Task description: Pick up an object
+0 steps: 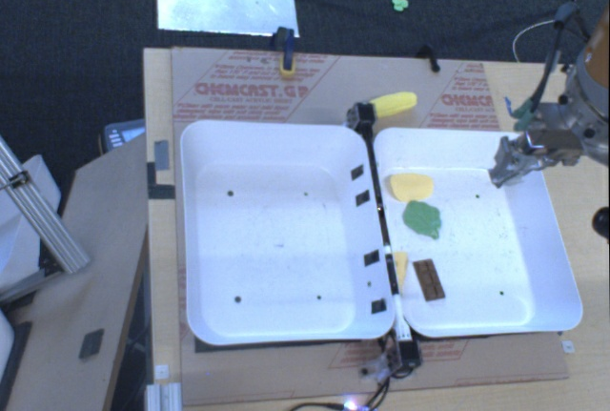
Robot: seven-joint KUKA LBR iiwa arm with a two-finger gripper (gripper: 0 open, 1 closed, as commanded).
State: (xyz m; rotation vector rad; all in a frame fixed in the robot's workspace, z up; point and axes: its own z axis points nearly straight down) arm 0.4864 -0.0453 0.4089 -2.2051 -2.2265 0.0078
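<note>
In the camera view we see the arm reaching in from the right, its gripper [505,166] hanging over the right-hand white bin [534,237] near that bin's far right rim; whether the gripper is open, closed or gripping, we cannot tell at this size and angle, and we see nothing held beneath it. To the gripper's left, well apart from it, a flat yellow piece [411,185] lies on the bin floor; just nearer the camera, a green lump [422,217] sits close beside that piece; lower and farther from the gripper, a brown bar [428,279] lies tilted near the bin's front left, beside a small yellow wedge [400,267] against the divider. Beyond the bins, up and to the gripper's left, a yellow-handled tool [391,104] rests on the bench; farthest from the gripper lies the left-hand white bin [276,228].
</note>
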